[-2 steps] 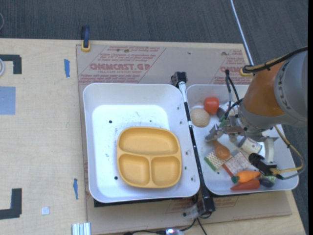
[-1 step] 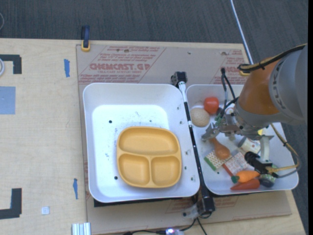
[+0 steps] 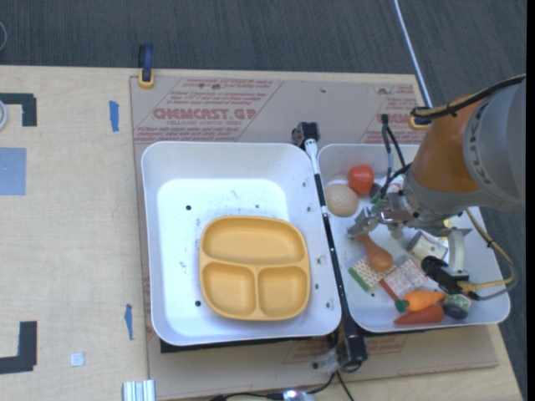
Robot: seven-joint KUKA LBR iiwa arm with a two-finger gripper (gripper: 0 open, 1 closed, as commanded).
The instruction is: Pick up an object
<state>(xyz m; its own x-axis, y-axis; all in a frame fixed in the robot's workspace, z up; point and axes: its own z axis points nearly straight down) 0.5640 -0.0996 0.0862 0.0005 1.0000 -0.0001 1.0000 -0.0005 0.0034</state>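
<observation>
Right bin point(image 3: 493, 312) contents: red tomato point(image 3: 361, 178) and cream egg point(image 3: 340, 199) at rear left; orange carrot point(image 3: 422, 302), patterned packet point(image 3: 368, 272) and other small items toward front.

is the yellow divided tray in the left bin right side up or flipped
Right side up: the yellow three-compartment plastic tray shows its hollow sections facing up, lying flat in the left white bin.

The two shallow white plastic bins point(image 3: 167, 224) look smooth with a soft sheen. The yellow three-compartment plastic tray point(image 3: 253, 267) appears matt. The pale wooden bench top point(image 3: 67, 249) is flat and dull. The round red toy tomato point(image 3: 361, 178) seems glossy plastic, perhaps.
</observation>
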